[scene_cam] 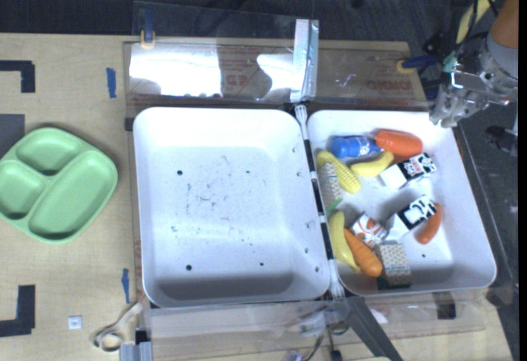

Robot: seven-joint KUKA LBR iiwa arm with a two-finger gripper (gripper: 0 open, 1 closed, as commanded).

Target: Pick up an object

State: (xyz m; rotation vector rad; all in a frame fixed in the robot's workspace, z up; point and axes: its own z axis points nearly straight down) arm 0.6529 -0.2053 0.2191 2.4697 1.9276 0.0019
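The right bin (473, 223) holds a heap of toy food: a blue pouch (352, 145), an orange-red piece (399, 140), a yellow banana (372, 165), a corn cob (341, 175), an orange carrot (362, 250), a second banana (337, 237), a red sausage (429, 224), black-and-white blocks (418, 208) and a small checkered block (395, 260). My gripper (450, 112) hangs at the far right, over the back right corner of that bin, above and clear of the objects. I see nothing between its fingers.
The left bin (165, 137) lies beside the right one, sharing a middle wall. A green divided plate (56, 183) rests on the bench at far left. A clear panel (222, 63) stands behind the left bin. Cables hang at the upper right.
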